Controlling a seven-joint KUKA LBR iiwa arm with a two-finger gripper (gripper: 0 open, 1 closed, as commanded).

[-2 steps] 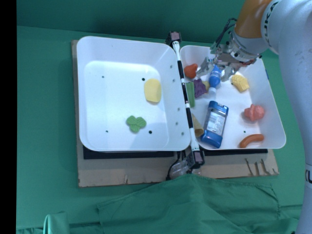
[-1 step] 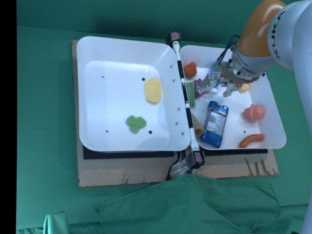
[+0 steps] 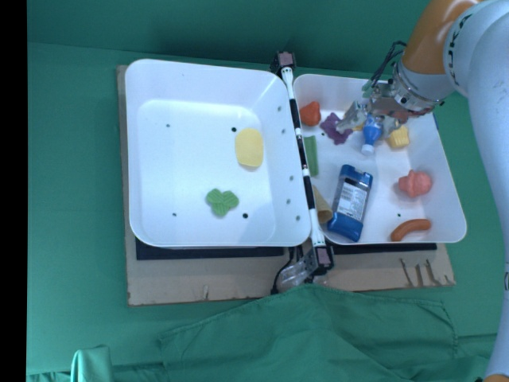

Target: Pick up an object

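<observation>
My gripper [image 3: 367,123] hangs low over the far part of the right bin [image 3: 445,213], and the grey arm comes in from the upper right. Directly under it lies a small white and blue bottle [image 3: 371,138], with a purple piece [image 3: 334,128] to its left and a yellow block [image 3: 398,138] to its right. An orange-red piece [image 3: 310,114] lies further left. Whether the gripper touches the bottle is hidden by the wrist.
The right bin also holds a green stick [image 3: 312,155], a blue packet [image 3: 351,201], a tan cone [image 3: 322,205], a salmon toy [image 3: 414,183] and a sausage [image 3: 410,229]. In the left bin [image 3: 159,86] lie a yellow oval [image 3: 249,147] and a green leaf [image 3: 223,202].
</observation>
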